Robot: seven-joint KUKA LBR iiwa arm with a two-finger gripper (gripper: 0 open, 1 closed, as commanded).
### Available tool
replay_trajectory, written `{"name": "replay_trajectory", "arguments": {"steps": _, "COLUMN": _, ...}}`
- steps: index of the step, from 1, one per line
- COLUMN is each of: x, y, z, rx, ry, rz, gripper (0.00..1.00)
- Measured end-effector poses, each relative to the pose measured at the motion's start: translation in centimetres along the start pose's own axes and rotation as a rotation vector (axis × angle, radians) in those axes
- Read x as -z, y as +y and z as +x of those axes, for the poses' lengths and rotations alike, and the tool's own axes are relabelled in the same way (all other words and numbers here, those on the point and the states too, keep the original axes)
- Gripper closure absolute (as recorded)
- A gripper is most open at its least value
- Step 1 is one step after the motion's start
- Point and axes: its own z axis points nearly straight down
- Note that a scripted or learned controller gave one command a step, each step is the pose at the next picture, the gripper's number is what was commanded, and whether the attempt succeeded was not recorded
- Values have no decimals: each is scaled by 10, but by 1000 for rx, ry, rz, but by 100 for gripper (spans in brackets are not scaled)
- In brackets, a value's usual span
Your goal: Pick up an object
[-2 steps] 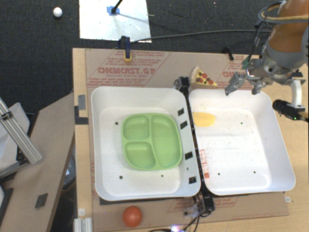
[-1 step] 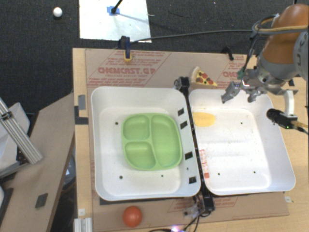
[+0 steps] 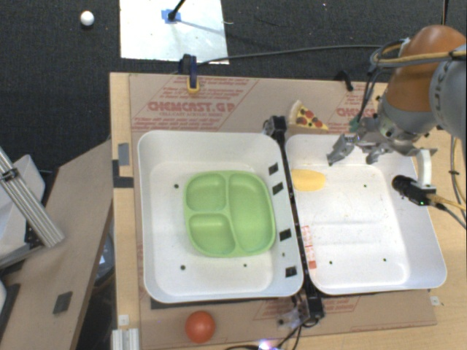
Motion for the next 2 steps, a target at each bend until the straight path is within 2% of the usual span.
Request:
{"name": "replay_trajectory", "arguments": {"steps": 1, "x": -43, "y": -1, "z": 6, "rx": 2, "ry": 0, "rz": 0, "gripper": 0}}
{"name": "replay_trajectory", "arguments": {"steps": 2, "x": -29, "y": 1, "z": 5, "rx": 2, "ry": 0, "rz": -6, "gripper": 100}}
